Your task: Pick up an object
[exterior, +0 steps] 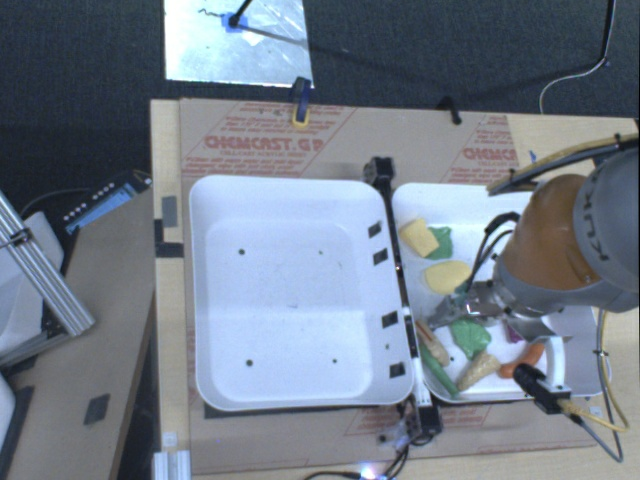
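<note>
White, smooth-walled plastic: two shallow bins side by side on the tabletop (250,128), which is covered in printed brown cardboard. The left bin (290,288) has rounded corners. The right bin (415,200) holds a yellow wedge (419,238), a pale yellow rounded piece (446,275), a crumpled green piece (470,338), a tan cone (478,370) and an orange carrot-like stick (524,359). The arm (560,243) reaches in from the right, orange band uppermost, wrist bent down. The jaws (447,311) hang low over the green piece; cannot tell whether they are released or clenched.

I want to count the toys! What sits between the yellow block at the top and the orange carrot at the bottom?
In the camera view, between the yellow block and the orange carrot lie a pale yellow oval piece and a green crumpled piece.
</note>
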Controlling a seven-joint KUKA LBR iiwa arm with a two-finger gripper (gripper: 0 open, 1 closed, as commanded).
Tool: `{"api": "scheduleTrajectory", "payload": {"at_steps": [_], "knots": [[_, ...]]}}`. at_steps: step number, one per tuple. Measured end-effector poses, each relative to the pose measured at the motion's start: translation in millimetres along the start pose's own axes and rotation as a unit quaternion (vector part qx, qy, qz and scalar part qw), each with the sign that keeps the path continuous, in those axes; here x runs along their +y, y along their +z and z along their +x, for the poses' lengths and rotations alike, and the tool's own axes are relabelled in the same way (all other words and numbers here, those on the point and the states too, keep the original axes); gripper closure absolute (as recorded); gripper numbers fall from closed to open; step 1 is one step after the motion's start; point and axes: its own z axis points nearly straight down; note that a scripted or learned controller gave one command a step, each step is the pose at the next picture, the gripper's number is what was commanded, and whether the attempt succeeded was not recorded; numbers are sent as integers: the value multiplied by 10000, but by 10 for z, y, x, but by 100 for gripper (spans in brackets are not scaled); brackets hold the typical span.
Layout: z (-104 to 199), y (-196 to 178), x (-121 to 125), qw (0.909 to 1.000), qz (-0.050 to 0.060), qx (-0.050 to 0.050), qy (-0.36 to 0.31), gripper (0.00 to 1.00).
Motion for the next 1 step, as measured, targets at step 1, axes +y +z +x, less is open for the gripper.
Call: {"api": "scheduleTrajectory", "payload": {"at_steps": [1], "knots": [[2,-111,34,10000,-25,-3,-16,100]]}}
